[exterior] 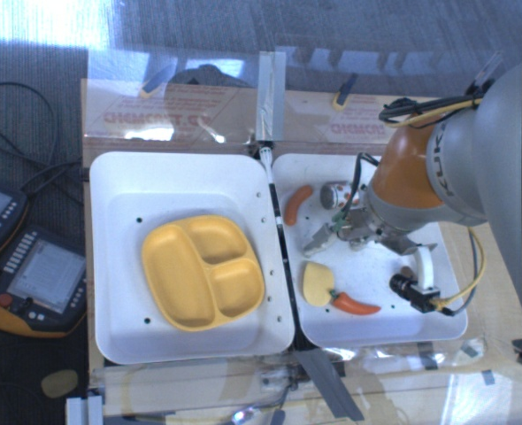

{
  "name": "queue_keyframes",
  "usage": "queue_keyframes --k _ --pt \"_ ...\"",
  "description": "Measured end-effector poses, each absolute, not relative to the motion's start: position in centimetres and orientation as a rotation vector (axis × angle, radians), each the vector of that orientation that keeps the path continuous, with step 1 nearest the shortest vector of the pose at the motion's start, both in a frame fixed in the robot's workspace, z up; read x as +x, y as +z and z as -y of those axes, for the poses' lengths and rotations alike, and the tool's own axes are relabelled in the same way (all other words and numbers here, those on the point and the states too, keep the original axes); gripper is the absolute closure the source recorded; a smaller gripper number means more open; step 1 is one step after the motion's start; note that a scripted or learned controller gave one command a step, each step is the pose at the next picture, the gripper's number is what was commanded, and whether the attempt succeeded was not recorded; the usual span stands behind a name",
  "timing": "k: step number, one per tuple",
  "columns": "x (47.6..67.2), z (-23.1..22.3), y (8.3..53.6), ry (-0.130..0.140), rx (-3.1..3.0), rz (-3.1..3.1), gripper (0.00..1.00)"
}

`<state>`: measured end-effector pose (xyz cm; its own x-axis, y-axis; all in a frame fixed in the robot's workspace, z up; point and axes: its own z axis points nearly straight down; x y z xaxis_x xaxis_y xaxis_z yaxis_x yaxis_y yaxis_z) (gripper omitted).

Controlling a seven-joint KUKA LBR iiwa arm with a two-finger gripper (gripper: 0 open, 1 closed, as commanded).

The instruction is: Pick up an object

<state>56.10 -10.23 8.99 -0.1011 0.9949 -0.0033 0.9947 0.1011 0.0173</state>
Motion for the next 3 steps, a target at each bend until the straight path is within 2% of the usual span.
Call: queue_keyframes --k 1,2,3 --pt "51.6 11.5 9.0 0.015 2.122 -2.295 0.00" --pt "49.3 10.6 9.0 0.015 2.005 -2.388 0.00" --pt "49.3 10.5 9.7 0.016 2.009 -2.395 1.00"
